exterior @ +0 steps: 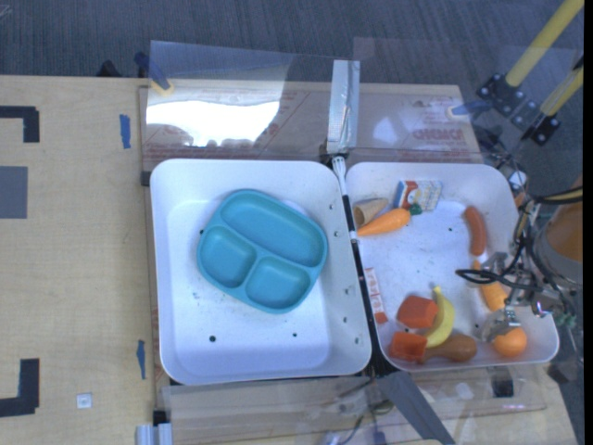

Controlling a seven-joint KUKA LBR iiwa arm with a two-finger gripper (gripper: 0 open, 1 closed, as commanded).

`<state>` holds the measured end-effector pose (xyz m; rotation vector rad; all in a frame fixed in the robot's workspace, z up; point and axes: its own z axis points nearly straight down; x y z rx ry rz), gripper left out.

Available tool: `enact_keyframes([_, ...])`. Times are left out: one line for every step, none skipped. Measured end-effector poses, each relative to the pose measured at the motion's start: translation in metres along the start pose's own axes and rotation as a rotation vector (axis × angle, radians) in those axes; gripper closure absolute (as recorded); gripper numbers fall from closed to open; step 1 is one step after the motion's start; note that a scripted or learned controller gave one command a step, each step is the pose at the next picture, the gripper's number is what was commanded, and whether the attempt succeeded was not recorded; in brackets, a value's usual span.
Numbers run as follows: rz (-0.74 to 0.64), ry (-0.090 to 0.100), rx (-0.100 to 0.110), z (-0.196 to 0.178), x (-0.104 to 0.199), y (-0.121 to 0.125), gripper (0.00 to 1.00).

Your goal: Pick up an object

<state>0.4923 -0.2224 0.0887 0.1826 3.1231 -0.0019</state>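
The metal two-finger gripper (505, 306), hung about with dark cables, sits low over the right edge of the right-hand shallow white bin (435, 239); whether its fingers are spread or pressed together cannot be told, for the wiring and glare blur them, and nothing can be made out between them; a yellow-orange rounded piece (493, 295) lies right against the gripper on its left side, though contact is unclear; a round orange fruit (509, 342) lies just below the gripper, near the bin's lower right corner; a slim red sausage-shaped toy (476, 230) lies above it, apart; farther left in the same bin lie a yellow plastic banana (444, 316), touching a red block (418, 311) and a brown rounded piece (454, 348); an orange plastic carrot (384, 222) and a small printed carton (419, 194) lie near the top left, well apart from the gripper; the left-hand shallow white bin (176, 248) bears a blue three-compartment plastic plate (262, 250).
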Motion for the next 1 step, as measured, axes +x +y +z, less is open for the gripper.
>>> enact_keyframes([-0.002, -0.014, 0.004, -0.0139, -0.0047, 0.0002, 1.00])
